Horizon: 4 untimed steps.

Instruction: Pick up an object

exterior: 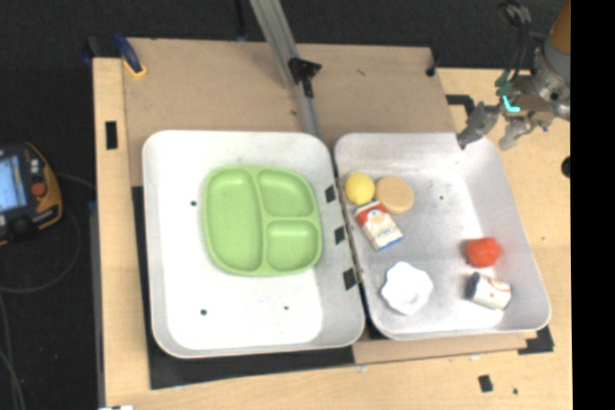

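Task barely begun, by look of it. Gripper [488,130] at upper right of frame, above right bin [452,154] far corner, fingers spread, grasping nothing. Candidates untouched in bin: lemon [358,188], red ball [483,252], small carton [380,228]. Descent, grasp, lift left.

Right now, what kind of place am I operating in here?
Most likely a robotics lab's pick-and-place test bench, not a home or kitchen. Two shallow white bins sit side by side on a wooden bench, toy food such as a yellow lemon lies loose, and the gripper reaches in over the right bin.
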Each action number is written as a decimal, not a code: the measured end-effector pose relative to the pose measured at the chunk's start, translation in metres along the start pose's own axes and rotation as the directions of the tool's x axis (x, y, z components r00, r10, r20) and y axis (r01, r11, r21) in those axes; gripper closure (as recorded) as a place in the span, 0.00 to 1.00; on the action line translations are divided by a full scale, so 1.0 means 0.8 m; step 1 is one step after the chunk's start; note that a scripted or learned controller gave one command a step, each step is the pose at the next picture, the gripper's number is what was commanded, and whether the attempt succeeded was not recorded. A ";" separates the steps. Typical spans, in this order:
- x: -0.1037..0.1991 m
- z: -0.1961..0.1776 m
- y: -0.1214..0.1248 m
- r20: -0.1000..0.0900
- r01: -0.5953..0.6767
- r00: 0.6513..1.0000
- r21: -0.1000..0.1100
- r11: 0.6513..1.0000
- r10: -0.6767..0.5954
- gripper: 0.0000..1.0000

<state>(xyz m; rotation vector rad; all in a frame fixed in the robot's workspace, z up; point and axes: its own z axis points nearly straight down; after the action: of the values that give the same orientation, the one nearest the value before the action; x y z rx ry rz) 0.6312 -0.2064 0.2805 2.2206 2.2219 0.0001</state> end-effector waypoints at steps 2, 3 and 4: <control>0.000 0.051 -0.001 0.002 0.000 1.000 0.002 1.000 0.000 0.00; -0.014 0.117 -0.007 0.002 -0.002 1.000 0.003 1.000 0.002 0.00; -0.018 0.196 -0.005 0.001 -0.003 1.000 0.004 1.000 0.003 0.00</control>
<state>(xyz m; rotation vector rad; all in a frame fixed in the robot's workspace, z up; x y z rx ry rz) 0.6274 -0.2207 0.1238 2.2249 2.2203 -0.0060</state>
